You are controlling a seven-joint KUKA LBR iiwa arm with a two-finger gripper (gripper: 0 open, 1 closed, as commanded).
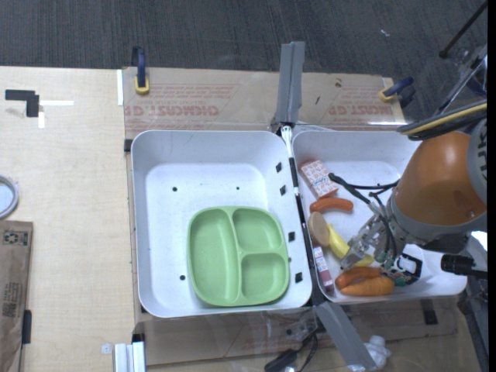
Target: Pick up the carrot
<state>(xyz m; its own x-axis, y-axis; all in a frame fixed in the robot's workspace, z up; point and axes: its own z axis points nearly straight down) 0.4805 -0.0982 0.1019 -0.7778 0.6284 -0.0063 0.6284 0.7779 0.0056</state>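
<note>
At the lower right of the frame the carrot (366, 285) lies along the right bin's (434, 289) near wall, with the hand (370, 244) lowered just above it, seemingly lining up a grasp, though I cannot tell its fingers' state; farther left, the green plate (237, 254) sits in the left bin (155, 208).

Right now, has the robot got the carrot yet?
Not yet, it seems. Done: the arm has reached into the right bin, and its gripper sits low among the toy food, just above the carrot. In hand: nothing I can see; the carrot lies on the bin floor near the front wall. Left: gripping the carrot and lifting it. The green divided plate sits in the left bin.
</note>
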